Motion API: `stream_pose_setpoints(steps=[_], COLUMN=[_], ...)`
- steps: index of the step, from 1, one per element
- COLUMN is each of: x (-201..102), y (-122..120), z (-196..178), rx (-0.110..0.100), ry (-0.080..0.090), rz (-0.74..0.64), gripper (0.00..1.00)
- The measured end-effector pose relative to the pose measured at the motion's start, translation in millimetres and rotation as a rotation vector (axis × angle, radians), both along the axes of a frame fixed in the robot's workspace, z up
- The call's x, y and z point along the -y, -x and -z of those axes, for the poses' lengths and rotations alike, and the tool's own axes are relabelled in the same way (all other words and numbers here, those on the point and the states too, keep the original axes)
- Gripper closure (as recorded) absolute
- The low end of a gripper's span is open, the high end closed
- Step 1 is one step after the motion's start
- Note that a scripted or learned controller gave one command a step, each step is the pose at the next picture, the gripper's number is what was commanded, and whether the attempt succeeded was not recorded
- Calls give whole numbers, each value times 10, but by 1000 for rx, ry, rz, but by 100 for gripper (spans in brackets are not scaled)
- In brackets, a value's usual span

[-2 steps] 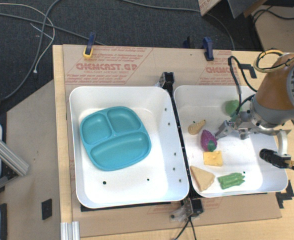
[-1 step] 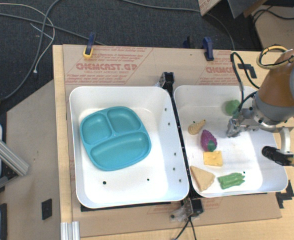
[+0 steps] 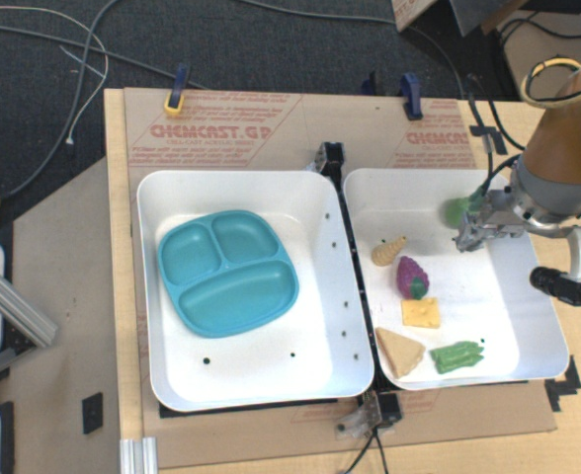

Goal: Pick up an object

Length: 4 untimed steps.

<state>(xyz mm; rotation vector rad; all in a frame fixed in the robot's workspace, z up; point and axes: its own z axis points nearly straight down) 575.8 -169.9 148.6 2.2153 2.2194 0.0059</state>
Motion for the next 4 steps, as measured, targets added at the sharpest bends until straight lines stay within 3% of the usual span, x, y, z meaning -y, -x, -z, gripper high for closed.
stream_pose_setpoints(steps=[2, 4], x=[-128, -1190], y=[-114, 102], z=[-1146, -1011], rx=[1, -10], ry=[0, -5], rz=[-1, -4], gripper=[100, 100])
